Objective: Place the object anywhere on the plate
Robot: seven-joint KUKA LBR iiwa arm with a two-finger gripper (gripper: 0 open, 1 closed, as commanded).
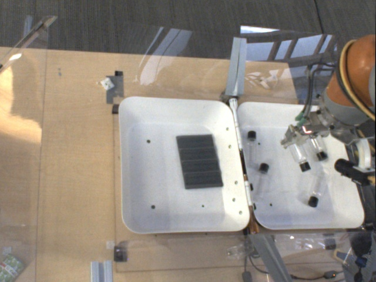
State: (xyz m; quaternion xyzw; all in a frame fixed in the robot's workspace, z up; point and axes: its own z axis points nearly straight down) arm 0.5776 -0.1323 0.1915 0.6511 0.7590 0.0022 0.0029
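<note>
Standing over the right bin, the gripper hangs above a clear vial with a black cap; whether it grips it I cannot tell. The plate, a dark ribbed rectangle, lies in the left bin, well apart to the camera's left, its long axis running near to far. Other small vials lie close by in the right bin.

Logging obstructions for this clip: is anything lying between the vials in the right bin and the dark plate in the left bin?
Only the bins' adjoining rims separate them. The dark plate lies alone in the left bin; the vials lie under the gripper in the right bin.
</note>
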